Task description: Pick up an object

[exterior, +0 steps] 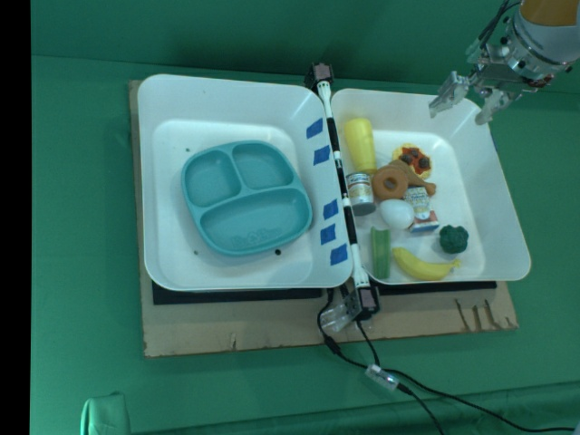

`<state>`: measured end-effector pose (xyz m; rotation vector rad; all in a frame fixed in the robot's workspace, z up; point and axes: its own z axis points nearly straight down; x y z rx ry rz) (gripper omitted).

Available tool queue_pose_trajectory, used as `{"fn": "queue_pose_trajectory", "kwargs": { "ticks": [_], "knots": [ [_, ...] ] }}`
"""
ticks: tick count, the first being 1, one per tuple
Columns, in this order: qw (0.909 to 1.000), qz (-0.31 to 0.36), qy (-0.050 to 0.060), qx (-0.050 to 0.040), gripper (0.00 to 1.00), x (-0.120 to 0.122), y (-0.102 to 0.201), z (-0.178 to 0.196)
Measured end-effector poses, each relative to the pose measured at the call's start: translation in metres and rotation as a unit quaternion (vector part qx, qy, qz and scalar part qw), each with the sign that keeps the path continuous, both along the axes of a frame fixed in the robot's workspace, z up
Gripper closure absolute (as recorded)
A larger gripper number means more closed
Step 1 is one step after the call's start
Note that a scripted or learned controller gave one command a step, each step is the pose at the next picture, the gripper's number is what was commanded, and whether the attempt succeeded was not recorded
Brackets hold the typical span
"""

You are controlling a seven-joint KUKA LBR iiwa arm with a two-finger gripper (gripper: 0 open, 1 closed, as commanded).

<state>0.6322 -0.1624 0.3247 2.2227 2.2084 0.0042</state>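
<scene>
My gripper hangs above the far right corner of the right bin, its two fingers spread open with nothing between them. Below and to its left lie the bin's objects: a yellow bottle, a small pizza slice, a brown doughnut, a white egg, a small carton, a broccoli floret, a banana and a green stick. A small jar stands by the divider.
The left bin holds a teal divided plate. A rail with blue tape marks runs between the bins. Cables trail off the cardboard base toward the front.
</scene>
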Motion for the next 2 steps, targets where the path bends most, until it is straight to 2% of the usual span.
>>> {"fn": "queue_pose_trajectory", "kwargs": {
  "ticks": [1, 2],
  "knots": [
    [1.0000, 0.000, 0.000, -0.0009, 0.00, -0.004, 0.005, -0.111],
    [1.0000, 0.001, -0.003, -0.0016, 0.00, -0.033, 0.048, -0.136]
  ]
}}
